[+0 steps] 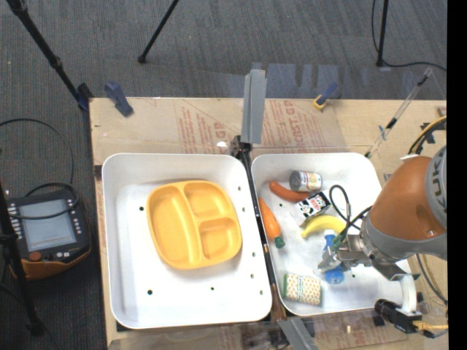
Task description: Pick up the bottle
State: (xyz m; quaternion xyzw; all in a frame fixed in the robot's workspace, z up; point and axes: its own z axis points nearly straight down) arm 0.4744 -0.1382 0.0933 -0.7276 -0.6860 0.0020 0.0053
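Right bin (365,168) holding bottle (333,257), carrot (270,219)

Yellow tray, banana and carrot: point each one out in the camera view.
yellow tray (193,223): camera view, on its middle where the compartments meet.
banana (323,225): camera view, on the middle of its curve.
carrot (270,222): camera view, on its orange body.

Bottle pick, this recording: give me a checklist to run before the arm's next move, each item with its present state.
1. Bottle identified: cannot tell; a blue object lies at the tool, its shape unclear.
2. Tool over the right bin: ok.
3. Object seen between the tool's tips: cannot tell.
4. Banana apart from the tool: ok, though close.
5. Patterned packet out of the way: ok, lying to the lower left in the camera view.
6. Yellow tray uninvolved in the left bin: ok.
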